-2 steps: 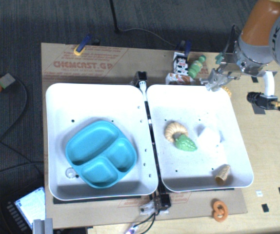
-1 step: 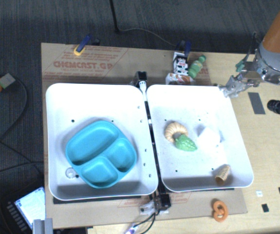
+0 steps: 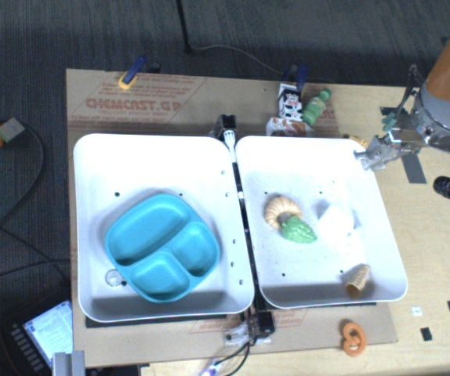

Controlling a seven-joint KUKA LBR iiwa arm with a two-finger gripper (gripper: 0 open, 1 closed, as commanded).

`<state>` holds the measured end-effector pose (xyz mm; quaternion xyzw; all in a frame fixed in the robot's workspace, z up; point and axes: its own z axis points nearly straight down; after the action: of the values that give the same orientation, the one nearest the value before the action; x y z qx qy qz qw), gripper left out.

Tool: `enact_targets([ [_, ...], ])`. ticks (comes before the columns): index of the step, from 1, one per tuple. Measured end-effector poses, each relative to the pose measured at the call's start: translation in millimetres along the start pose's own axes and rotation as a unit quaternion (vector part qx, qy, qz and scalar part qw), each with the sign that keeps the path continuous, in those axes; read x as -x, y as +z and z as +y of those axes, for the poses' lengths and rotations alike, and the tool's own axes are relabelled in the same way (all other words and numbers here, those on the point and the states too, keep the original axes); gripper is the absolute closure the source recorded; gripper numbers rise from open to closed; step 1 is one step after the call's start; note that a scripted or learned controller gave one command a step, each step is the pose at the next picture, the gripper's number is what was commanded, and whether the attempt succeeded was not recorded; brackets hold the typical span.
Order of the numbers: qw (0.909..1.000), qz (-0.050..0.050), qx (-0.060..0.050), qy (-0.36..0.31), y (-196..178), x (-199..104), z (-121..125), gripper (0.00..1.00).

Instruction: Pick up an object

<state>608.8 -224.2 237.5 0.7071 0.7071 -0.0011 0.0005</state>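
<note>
The right bin [image 3: 382,233] holds a tan croissant-shaped toy [image 3: 280,208] with a green bumpy toy [image 3: 298,230] touching its lower right side. A white rounded object [image 3: 336,221] lies just right of them, and a small tan cone [image 3: 357,279] rests near the bin's front right corner. My gripper [image 3: 375,153] hangs over the far right corner of that bin, above its rim and well away from all the toys. Nothing shows in it.
A blue divided plate [image 3: 161,246] fills much of the left bin [image 3: 92,171]. Behind the bins stand a small printed carton [image 3: 288,110] and a green toy [image 3: 316,106]. An orange ring [image 3: 353,337] lies on the bench in front of the right bin.
</note>
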Motion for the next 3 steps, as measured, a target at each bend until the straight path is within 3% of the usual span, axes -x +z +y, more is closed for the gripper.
enact_targets([
  [1, 1.0000, 0.000, 0.000, 0.000, 6, 0, -40, 1.00],
  [2, 1.0000, 0.001, 0.001, 0.000, 16, -1, 1, 1.00],
  [3, 1.0000, 0.000, 0.000, 0.000, 8, 0, -42, 1.00],
])
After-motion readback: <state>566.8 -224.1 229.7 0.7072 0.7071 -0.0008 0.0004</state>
